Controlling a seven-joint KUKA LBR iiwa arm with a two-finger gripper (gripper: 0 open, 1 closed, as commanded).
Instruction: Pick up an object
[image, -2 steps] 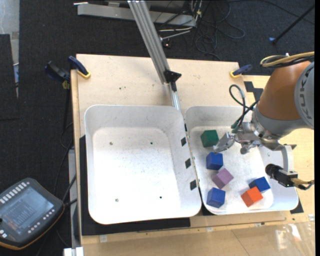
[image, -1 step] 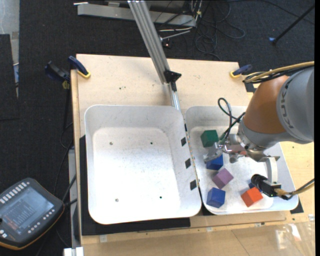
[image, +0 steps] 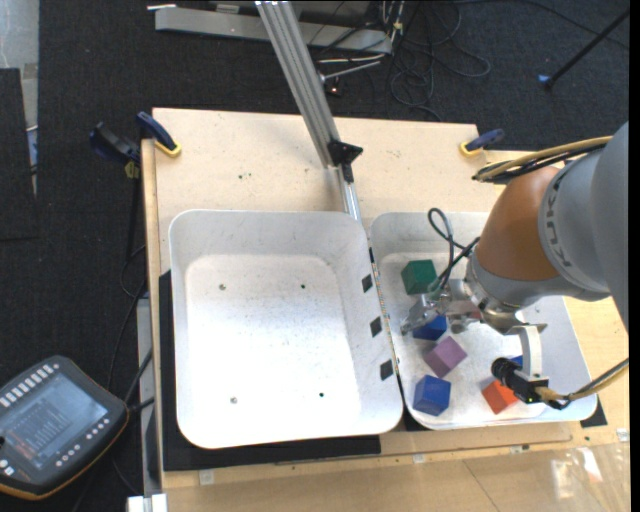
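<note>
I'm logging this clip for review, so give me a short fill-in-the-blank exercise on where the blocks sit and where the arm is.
1. All the coloured blocks lie in the ____ bin of the camera view.
2. The block nearest the top of that bin, the green block, lies above the purple block, and the block at the bin's lower right is ____.
3. The gripper is low over a ____ block, between the green and purple ones.

Missing words: right; orange; blue
</note>
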